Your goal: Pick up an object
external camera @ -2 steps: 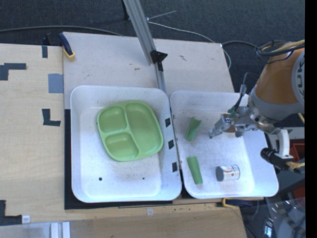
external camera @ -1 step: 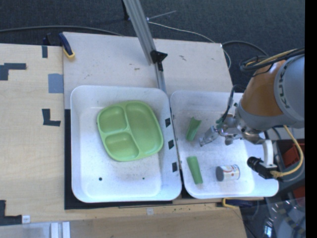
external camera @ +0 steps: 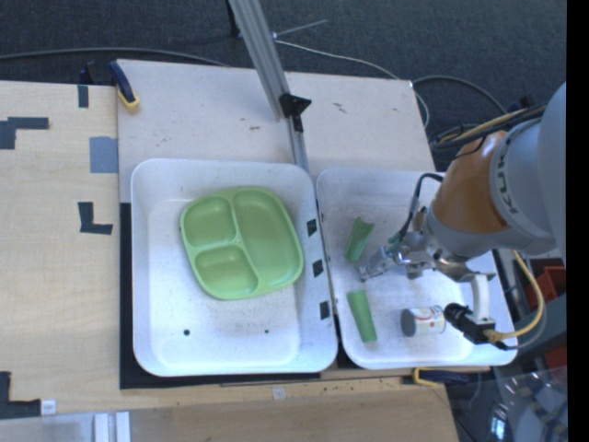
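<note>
- Hovering low in the right bin (external camera: 479,357), the claw (external camera: 379,265) hangs between two green pieces; this looks like the approach step of a pick, with nothing lifted yet.
- Whether the claw is spread or closed I cannot tell: its tip is a small metallic blur against the white floor, and nothing shows between its parts.
- The upper green piece (external camera: 358,238) lies just beside the claw, up and to its left, tilted; it seems the nearest candidate.
- The lower green piece (external camera: 362,316) lies near the claw, below and slightly left, also lying flat.
- A small grey-and-white item (external camera: 419,321) sits below and to the right of the claw, partly under the arm (external camera: 479,205), close to a black fitting.
- The green tray (external camera: 241,242) rests in the left bin (external camera: 147,274), well apart to the claw's left, across the shared wall.
- Next move, as I judge it: shift a little toward one green piece, line up across its narrow side, descend, and close.
- Room: bare floor surrounds the claw on most sides, so small sideways corrections look free.
- Edges: the wall between the bins stands close behind the green pieces on the left, so a push that way could jam a piece against it; the arm's bulk and cables crowd the right.
</note>
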Motion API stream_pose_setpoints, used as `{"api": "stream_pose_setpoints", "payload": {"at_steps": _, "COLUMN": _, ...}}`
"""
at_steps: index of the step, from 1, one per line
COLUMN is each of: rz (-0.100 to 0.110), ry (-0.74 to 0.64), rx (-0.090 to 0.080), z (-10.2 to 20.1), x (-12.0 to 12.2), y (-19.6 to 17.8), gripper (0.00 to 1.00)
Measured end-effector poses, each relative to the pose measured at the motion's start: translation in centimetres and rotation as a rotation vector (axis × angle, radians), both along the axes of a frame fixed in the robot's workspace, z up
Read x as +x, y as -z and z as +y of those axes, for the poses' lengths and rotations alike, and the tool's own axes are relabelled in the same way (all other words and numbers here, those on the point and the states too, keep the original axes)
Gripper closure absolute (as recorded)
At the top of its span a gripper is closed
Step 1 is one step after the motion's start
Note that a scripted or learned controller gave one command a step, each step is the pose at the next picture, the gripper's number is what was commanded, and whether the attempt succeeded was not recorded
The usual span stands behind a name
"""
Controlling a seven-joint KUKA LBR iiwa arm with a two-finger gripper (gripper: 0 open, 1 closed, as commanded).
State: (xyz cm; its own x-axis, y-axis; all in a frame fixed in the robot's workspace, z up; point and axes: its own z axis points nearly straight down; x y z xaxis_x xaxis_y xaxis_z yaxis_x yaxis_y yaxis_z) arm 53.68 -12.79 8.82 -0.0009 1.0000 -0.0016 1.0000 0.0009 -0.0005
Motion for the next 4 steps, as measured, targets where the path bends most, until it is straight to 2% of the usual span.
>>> {"api": "stream_pose_setpoints", "payload": {"at_steps": 1, "rz": 0.001, "ry": -0.001, "rx": 0.002, "z": 0.1, "x": 0.0, "y": -1.1, "gripper": 1.00}}
{"api": "stream_pose_setpoints", "payload": {"at_steps": 4, "rz": -0.005, "ry": -0.001, "rx": 0.000, "z": 0.4, "x": -1.0, "y": -17.9, "gripper": 1.00}}
